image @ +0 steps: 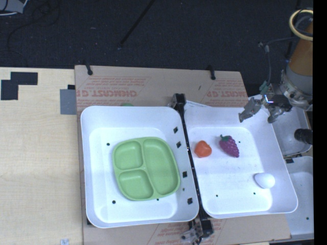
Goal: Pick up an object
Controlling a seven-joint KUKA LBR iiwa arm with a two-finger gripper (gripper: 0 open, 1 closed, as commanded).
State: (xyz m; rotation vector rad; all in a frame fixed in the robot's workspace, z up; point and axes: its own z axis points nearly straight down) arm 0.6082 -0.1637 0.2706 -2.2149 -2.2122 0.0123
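**Two white bins on a wooden bench**

The pale wooden bench holds brown cardboard under two shallow white plastic bins. Behind is dark floor. The left bin holds a smooth green divided plate. The right bin holds a round orange-red toy fruit, a bumpy purple grape bunch and a smooth white egg. The metal gripper hangs over the right bin's far right corner, fingers spread, pinching nothing.

The arm is cut off at the right edge; claw blurred.
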